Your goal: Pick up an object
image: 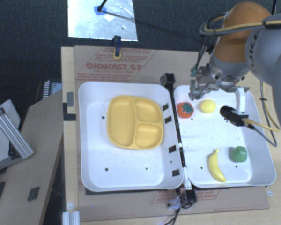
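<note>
Gripper (195, 95): positioned over right bin's far-left corner, above tomato; finger state could not be told.
Tomato (185, 109): lay in right bin (257, 172), far-left area.
Lemon (207, 106): just right of tomato.
Banana (216, 165): near front edge.
Green pepper (238, 153): right of banana.
Yellow divided plate (134, 122): sat in left bin (93, 168).

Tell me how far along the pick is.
Nothing looks picked yet: the tomato, lemon, banana and green pepper all lie in the right bin. The gripper is at the bin's far end, between tomato and lemon. Grasping and lifting remain.
</note>
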Available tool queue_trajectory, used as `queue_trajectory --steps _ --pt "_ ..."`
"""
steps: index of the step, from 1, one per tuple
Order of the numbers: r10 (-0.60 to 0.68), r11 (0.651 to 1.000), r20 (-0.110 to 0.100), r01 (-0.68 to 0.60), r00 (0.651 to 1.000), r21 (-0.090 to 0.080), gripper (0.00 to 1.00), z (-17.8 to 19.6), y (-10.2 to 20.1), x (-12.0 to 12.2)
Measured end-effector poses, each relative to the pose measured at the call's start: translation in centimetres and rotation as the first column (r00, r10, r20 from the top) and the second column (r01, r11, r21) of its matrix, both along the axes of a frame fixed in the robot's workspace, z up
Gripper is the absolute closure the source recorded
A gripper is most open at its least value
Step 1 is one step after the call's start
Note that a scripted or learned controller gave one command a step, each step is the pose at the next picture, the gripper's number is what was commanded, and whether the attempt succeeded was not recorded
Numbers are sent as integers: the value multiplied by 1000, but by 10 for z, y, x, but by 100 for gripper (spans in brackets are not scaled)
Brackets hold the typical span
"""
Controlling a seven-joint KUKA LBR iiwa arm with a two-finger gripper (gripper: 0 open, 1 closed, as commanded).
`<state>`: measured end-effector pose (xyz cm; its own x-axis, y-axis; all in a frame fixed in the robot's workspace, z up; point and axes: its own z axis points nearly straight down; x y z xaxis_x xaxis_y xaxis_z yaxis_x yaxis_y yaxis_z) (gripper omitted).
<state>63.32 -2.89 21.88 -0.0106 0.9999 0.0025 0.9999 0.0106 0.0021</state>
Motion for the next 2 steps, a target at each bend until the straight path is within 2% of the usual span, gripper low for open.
queue_trajectory --steps 2 --pt "-1 1000 0 1 1000 -1 100 -1 103 13"
